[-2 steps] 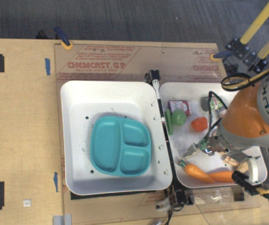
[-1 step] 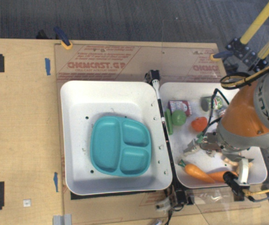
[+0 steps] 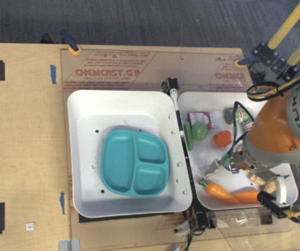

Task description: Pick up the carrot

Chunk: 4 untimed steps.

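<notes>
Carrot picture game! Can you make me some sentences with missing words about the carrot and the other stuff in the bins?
1. The carrot lies in the ____ bin, near its front edge.
2. The plate with three sections in the other bin is coloured ____.
3. The small round thing beside the green ball is coloured ____.
4. The gripper hangs just above the ____.

Missing words: right; teal; red; carrot

Red mirrored print, seemingly "CHEMCAST GP", stands on the cardboard sheet (image 3: pixel 108 72) behind the bins; smaller lines are illegible
</notes>
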Motion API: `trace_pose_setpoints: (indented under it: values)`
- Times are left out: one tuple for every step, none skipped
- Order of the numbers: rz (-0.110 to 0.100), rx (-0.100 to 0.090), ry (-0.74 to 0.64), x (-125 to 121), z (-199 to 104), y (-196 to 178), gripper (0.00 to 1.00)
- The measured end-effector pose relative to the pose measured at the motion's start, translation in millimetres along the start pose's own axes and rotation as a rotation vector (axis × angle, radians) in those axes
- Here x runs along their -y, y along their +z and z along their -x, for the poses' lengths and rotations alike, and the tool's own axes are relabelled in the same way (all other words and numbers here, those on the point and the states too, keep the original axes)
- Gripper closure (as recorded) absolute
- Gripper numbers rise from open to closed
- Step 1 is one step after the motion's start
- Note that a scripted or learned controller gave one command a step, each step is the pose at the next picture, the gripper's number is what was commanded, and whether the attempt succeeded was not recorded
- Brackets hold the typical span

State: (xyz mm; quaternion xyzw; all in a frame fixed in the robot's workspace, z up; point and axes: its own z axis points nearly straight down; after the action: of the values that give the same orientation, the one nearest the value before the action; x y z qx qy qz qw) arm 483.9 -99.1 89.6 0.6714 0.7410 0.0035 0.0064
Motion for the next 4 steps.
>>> trace_pose_setpoints:
  values:
    - [0.002,0.001,-0.233,-0.8,-0.8,-0.2,0.00]
    - [0.002,-0.003,-0.114,-0.5,-1.6,0.0,0.00]
    - [0.002,-0.002,-0.092,-0.5,-2.0,0.0,0.00]
    - [0.002,0.001,-0.263,-1.0,-1.5,-0.2,0.00]
